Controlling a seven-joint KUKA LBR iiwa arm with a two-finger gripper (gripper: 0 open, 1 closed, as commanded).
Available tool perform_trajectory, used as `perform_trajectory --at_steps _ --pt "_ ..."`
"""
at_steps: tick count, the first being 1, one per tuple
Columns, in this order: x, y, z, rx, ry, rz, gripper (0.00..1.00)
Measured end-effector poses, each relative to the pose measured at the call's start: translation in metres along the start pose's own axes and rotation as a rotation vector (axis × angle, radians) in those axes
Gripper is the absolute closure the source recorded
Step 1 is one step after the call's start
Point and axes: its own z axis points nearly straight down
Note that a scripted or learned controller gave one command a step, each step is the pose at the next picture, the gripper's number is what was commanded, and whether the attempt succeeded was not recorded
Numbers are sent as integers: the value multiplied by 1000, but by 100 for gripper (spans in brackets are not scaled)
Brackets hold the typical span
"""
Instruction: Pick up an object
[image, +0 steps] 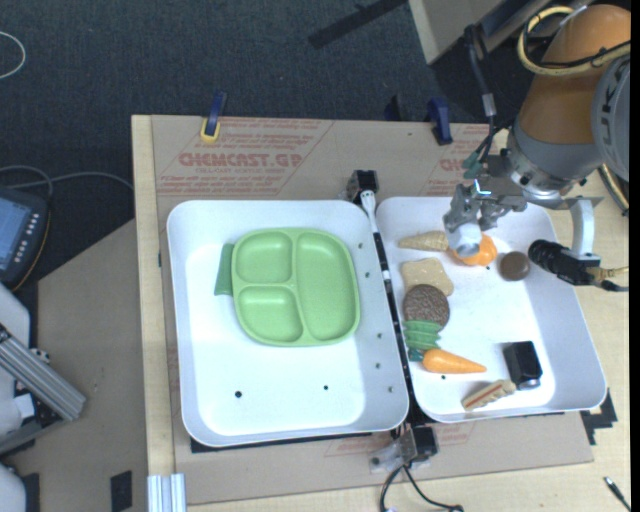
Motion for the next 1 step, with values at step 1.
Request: perform_trajectory --at_steps 1 --pt "5 0 -1 1 0 1 100"
